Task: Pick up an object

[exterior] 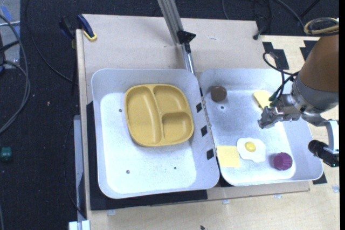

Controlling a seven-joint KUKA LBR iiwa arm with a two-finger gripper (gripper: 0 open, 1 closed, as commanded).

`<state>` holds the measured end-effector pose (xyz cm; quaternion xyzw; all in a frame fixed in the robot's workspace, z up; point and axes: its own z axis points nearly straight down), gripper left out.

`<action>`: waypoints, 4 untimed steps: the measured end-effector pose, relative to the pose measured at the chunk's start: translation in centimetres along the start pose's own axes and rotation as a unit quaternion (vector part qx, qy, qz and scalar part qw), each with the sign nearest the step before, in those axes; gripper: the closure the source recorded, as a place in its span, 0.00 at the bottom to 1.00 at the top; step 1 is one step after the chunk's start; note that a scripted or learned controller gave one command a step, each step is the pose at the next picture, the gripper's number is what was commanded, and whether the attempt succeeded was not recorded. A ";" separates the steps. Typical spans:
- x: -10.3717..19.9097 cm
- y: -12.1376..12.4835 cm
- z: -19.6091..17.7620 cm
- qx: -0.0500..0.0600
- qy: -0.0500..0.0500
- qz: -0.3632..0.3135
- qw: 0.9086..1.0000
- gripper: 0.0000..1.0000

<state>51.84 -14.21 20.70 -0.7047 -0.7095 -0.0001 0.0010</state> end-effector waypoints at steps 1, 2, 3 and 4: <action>4.3 -0.2 -0.6 0.000 0.000 0.000 1.000 1.00; 9.4 -0.6 0.0 0.000 0.000 -0.001 1.000 1.00; 14.5 -0.8 -1.8 -0.002 0.000 -0.001 1.000 1.00; 20.0 0.1 -1.8 -0.001 0.000 -0.001 1.000 1.00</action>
